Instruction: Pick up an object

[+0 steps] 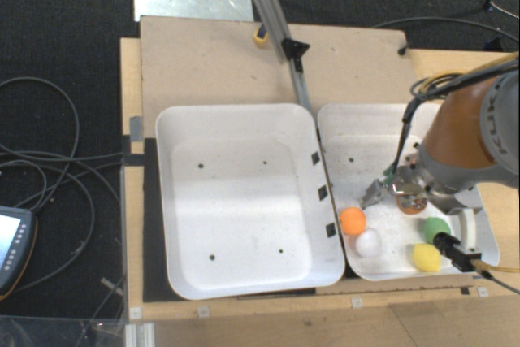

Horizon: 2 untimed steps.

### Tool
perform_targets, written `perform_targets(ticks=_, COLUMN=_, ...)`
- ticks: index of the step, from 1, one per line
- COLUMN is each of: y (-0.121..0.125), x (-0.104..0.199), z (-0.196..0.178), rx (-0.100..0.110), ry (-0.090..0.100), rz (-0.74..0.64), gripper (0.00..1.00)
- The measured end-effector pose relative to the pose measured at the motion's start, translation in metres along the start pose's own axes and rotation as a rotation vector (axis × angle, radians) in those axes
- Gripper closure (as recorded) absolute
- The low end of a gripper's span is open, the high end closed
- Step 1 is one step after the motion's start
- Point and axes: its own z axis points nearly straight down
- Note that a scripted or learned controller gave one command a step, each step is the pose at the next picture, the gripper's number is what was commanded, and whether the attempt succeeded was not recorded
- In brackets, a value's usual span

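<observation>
In the right bin [341, 134], near its front edge: orange ball [353, 221], white ball [368, 243], green ball [436, 228], yellow ball [426, 257]. Gripper [388, 188] low over the bin floor, just above-right of the orange ball, apart from it. Grip state: cannot tell. Step judged: approach. Next: settle over one ball, then close.

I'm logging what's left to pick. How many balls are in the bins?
4, all in the right bin: orange ball, white ball beside it, green ball and yellow ball near the arm. More may be hidden under the arm.
</observation>
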Motion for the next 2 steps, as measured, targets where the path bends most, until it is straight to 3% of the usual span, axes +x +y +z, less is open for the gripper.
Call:
perform_targets(ticks=1, y=0.0, x=0.0, z=0.024, rx=-0.003, ry=-0.001, rz=-0.001, gripper=0.0)
perform_targets(ticks=2, y=0.001, x=0.0, z=0.012, rx=-0.008, ry=-0.002, rz=0.0, gripper=1.0)
